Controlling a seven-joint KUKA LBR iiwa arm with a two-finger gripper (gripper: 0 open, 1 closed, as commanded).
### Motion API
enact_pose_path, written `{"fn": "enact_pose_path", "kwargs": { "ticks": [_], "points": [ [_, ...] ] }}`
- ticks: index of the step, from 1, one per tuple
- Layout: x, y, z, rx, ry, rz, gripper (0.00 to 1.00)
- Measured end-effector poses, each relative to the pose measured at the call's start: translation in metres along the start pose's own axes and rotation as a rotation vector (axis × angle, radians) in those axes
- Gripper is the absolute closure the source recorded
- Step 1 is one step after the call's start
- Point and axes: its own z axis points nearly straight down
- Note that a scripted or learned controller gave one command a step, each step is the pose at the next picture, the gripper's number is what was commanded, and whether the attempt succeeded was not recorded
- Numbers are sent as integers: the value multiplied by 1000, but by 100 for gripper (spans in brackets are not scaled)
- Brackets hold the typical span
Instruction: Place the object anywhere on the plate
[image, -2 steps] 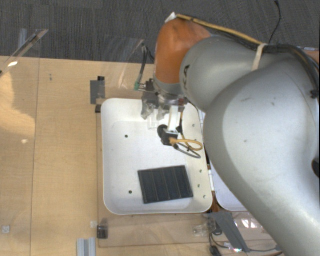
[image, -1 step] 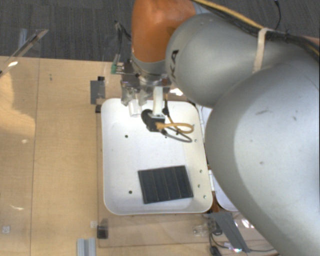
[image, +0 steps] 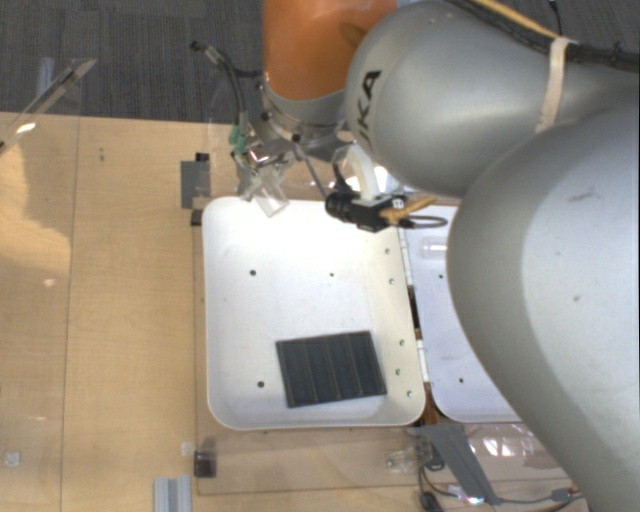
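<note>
While the hand hovers at the left bin's far rim, we can't tell its grip; releasing there misses the dark plate.

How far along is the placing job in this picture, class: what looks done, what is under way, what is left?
Done: nothing visible yet; the dark ridged plate in the left bin carries no object. Under way: the gripper sits over the bin's far left corner, away from the plate; whether it holds anything cannot be told. Left: getting the object onto the plate.
</note>
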Motion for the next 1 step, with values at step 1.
{"fn": "enact_pose_path", "kwargs": {
  "ticks": [1],
  "points": [
    [-5, -4, 66, 5, 1, 74, 100]
  ]
}}
